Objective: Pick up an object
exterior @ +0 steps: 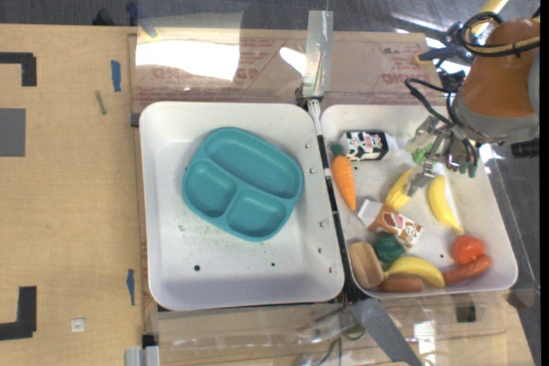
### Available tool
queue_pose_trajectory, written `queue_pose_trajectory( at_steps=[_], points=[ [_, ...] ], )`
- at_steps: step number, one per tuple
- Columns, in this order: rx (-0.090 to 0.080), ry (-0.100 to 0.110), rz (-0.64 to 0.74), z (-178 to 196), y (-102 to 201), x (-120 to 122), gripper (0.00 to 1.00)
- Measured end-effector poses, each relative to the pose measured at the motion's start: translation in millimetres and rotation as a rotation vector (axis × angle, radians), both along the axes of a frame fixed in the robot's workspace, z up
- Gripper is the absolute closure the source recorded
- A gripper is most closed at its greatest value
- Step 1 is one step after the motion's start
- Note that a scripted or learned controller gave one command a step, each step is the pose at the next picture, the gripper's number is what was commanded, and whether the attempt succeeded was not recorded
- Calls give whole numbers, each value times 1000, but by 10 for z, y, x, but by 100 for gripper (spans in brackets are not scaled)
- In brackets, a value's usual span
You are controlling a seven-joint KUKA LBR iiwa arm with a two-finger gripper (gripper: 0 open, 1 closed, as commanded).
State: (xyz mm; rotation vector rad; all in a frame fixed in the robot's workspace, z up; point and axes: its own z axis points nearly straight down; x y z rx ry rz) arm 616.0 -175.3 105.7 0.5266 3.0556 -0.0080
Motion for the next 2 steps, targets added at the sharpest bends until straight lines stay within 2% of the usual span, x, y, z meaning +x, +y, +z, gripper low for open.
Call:
queue_pose_trajectory(
  at_steps=[1, 2],
  points=[
    [1, -2, 8, 1, 490, -192, 0],
    [6, -18, -87, 9, 678, -511, 0]
  ],
)
